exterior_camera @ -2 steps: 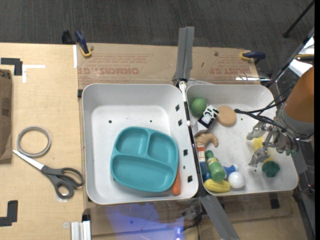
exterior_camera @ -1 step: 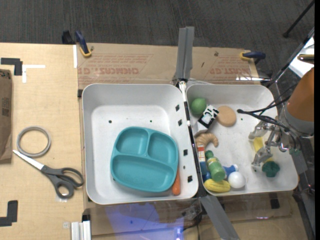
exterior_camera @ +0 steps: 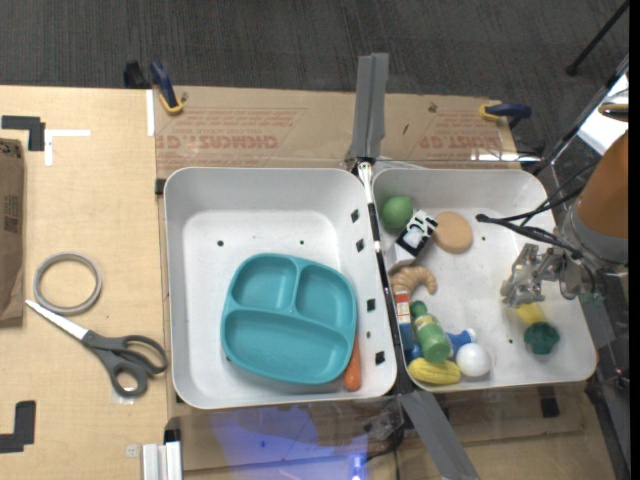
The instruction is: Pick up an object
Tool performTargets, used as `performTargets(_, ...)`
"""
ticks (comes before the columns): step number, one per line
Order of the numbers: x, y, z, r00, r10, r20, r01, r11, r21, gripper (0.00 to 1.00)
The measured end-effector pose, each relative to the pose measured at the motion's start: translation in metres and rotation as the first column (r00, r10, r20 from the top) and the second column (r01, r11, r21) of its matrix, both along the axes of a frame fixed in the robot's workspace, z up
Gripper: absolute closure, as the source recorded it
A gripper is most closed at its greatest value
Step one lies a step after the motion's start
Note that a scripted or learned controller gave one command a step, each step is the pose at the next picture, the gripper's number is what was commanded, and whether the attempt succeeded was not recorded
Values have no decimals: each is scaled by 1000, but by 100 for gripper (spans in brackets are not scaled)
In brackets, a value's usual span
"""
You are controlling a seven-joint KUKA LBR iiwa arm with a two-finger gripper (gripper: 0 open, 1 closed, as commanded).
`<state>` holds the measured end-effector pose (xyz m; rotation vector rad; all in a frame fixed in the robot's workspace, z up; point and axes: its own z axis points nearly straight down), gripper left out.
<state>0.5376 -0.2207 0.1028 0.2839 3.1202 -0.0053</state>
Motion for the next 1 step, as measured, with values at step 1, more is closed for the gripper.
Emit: performTargets(1, 0, 0, 0, 1000, 0, 0, 0, 1000, 0, 0)
